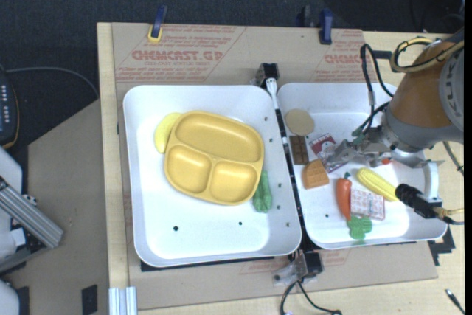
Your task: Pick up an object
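The gripper (341,156) reaches into the right bin (324,232) from the right, low over a red packet (322,144); I cannot tell its state. Near it lie a cheese wedge (316,175), carrot (344,197) and corn cob (377,183). A yellow tray (214,157) sits in the left bin (199,240).

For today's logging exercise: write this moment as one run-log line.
gripper: low in right bin, among toy food | grasp: unclear | yellow tray: left bin
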